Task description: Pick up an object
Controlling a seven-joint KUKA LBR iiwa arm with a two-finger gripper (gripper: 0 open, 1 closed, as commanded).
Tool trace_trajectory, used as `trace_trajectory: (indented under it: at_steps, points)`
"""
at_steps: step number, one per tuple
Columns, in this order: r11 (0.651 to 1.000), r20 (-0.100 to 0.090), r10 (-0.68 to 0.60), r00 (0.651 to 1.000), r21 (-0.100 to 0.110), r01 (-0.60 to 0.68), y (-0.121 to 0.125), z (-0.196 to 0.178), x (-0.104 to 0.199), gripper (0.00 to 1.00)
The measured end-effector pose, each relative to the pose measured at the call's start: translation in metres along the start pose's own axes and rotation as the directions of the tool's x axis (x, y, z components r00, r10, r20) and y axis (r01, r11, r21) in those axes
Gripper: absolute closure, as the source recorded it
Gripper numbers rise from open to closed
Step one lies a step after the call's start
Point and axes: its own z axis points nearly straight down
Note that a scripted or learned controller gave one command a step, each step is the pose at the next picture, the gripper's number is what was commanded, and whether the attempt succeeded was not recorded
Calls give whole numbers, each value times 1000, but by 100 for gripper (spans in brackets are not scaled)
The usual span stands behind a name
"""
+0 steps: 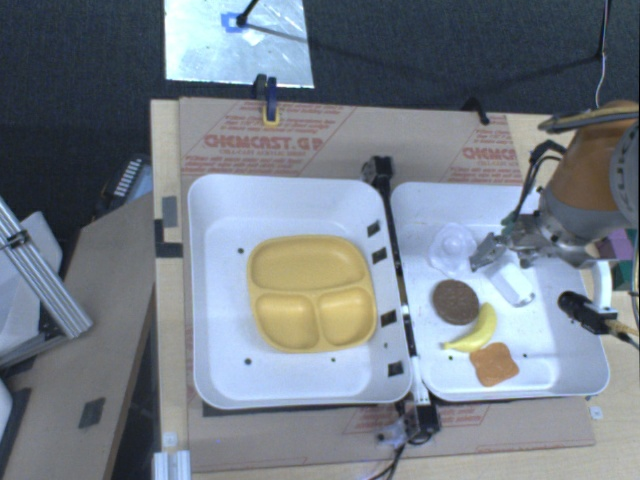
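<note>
**Arm appearance, top-down cam**

Grey KUKA arm, rounded casing, smooth finish. Broad orange band above the wrist, glossy, with a pale grey rim on its upper edge. Thin black cable looped along the left side of the band. Metallic grey gripper at the tip, angular, darker between the parts. White curved piece below the wrist, next to a black cylindrical fitting. Small magenta patch at the far right of the casing.
</note>
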Motion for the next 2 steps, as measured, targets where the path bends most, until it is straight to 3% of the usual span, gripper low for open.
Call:
trace_trajectory:
  at_steps: [1, 2]
  points:
    - [1000, 2, 0, 1000, -6, 0, 2, -14, -1, 100]
    - [1000, 4, -1, 1000, -10, 1, 7, -77, -8, 100]
